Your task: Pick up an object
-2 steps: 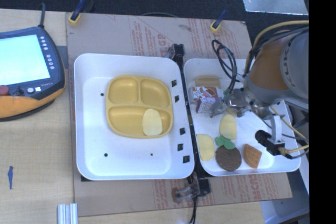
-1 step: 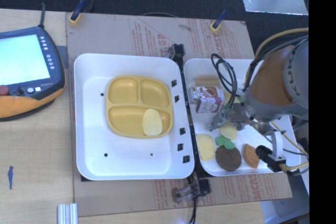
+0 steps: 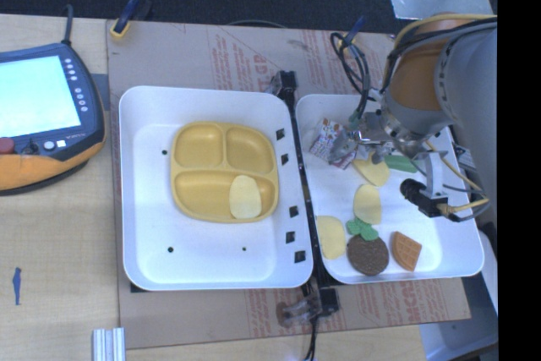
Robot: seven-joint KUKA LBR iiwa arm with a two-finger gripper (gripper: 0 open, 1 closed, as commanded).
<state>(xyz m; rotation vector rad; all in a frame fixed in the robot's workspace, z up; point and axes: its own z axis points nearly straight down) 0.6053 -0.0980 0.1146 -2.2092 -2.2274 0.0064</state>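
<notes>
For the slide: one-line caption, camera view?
Arm over right bin of toy food; yellow tray in left bin.

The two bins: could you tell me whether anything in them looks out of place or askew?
Mostly tidy. One pale yellow piece lies alone in the yellow tray, overlapping a divider, while similar pieces lie loose in the right bin.

The grey arm (image 3: 461, 72), banded orange above the wrist, is reached in from the right and bent downward. The hand (image 3: 365, 139) is lowered at the upper left of its reach. Cables are looped beside the wrist. The finger state is obscured.
</notes>
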